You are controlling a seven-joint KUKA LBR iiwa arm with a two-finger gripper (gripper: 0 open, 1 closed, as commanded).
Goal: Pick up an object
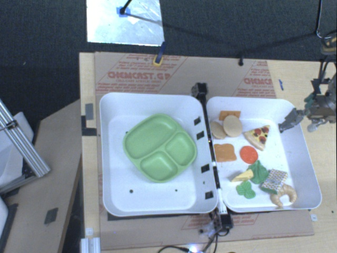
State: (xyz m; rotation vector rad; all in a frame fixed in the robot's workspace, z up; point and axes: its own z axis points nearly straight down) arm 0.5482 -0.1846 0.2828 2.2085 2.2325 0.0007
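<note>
My gripper (291,121) hangs over the upper right rim of the right bin (305,157), coming in from the right edge of the camera view. It is empty and touches no food. Closest to it is a pizza slice (258,136), a little to its left. Below that lie a red tomato slice (249,154), a toast square (225,152), green leaves (258,172), a yellow wedge (243,176), a patterned packet (274,181) and a croissant (283,194). Round crackers (232,126) and an orange cracker (229,115) sit at the bin's top left.
The left bin (113,141) holds a green divided plate (159,147). A black hinged divider (207,141) runs between the two bins. A shiny sheet (125,15) lies beyond the bench at the top left. Aluminium rails (18,141) stand at the far left.
</note>
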